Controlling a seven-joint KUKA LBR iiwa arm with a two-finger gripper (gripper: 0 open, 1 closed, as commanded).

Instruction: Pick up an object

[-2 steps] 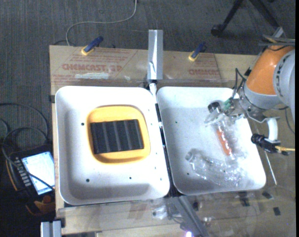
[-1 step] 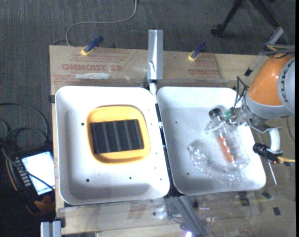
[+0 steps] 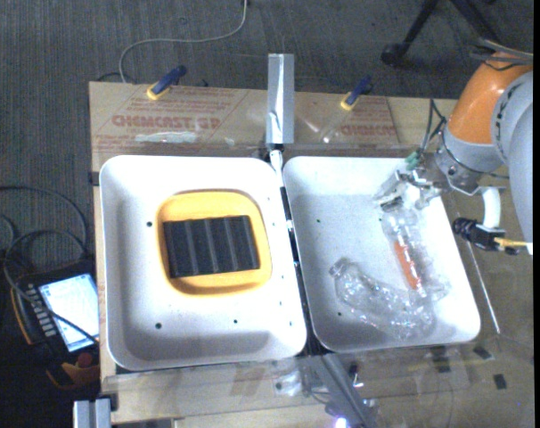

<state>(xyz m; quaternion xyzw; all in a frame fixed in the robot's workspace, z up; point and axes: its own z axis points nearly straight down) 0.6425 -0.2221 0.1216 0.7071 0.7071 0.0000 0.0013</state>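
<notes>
Clear plastic package (image 3: 404, 275) with an orange strip inside, lying in the right bin (image 3: 341, 212) directly below the gripper (image 3: 404, 190).

The gripper hangs over the bin's upper right part, at the package's upper end; whether it is open or closed cannot be told. To its left, across the divider, the left bin (image 3: 127, 194) holds a yellow tray with a dark ribbed insert (image 3: 212, 243). The arm's orange band (image 3: 479, 114) lies up and right of the gripper.

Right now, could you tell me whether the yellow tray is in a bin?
In: the yellow tray lies flat inside the left bin, within its rim.
</notes>
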